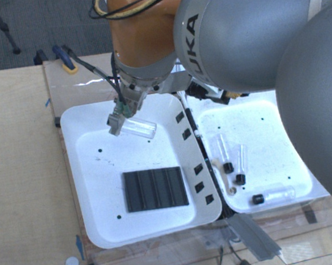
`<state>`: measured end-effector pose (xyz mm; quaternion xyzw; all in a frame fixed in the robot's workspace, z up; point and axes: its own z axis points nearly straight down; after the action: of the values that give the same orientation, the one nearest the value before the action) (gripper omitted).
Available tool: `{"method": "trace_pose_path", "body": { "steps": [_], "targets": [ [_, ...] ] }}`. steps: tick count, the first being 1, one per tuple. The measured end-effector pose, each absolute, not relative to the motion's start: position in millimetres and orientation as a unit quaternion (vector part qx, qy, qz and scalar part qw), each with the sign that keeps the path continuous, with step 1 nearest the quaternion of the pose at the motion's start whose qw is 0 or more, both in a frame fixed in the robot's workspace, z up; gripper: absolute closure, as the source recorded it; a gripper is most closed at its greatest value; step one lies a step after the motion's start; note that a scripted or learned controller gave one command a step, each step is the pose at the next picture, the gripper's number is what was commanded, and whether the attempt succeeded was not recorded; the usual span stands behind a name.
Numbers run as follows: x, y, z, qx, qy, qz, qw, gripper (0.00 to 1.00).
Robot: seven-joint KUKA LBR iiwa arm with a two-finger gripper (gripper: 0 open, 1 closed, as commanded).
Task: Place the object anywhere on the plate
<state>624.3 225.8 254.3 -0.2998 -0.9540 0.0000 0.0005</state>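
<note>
The jaws of the gripper (pixel 117 125) close on one end of a clear tube (pixel 137 128), held above the left bin (pixel 91 171), up-left of the black plate (pixel 155 189).

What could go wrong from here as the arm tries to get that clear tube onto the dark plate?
The clear tube sits at the gripper tip, above the ribbed dark plate, so it may drop short of it. Being round, it might roll off the plate into the left bin.

Hand (pixel 117 122) on clear tube (pixel 138 128) (left bin (pixel 91 171)), above ridged plate (pixel 155 189)
</note>
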Motion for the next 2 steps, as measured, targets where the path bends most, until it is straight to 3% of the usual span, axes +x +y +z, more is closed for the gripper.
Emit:
{"method": "trace_pose_path", "body": {
  "steps": [1,2],
  "targets": [
    [626.6,225,275,-0.138,-0.99,-0.0019,-0.003,1.0],
    [620.3,226,220,-0.087,-0.996,-0.0005,0.0,1.0]
  ]
}}
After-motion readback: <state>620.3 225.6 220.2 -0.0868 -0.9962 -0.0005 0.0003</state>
